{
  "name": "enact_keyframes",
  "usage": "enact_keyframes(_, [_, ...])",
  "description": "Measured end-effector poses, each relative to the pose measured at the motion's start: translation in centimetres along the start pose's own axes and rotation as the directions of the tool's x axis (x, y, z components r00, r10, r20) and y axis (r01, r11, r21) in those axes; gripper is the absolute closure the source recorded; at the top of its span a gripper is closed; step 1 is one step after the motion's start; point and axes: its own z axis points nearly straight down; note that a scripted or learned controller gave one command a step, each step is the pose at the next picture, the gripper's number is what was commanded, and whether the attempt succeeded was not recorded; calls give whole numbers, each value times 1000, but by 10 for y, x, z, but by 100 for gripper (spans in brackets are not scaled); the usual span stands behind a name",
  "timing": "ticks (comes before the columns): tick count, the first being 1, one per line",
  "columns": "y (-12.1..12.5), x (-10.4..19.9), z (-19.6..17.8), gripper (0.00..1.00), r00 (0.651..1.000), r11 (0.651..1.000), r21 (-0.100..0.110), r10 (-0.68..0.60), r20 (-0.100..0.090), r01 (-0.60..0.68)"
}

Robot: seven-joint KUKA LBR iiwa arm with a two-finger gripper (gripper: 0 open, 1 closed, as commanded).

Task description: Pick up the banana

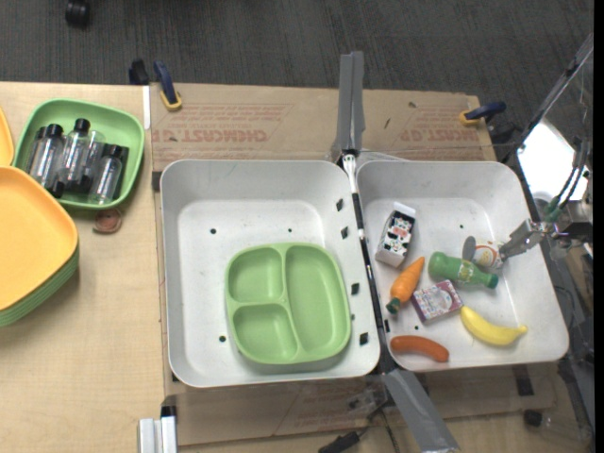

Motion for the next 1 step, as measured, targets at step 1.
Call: enact_keyframes(1, [-23,16,127,0,997,997,-9,-73,3,73])
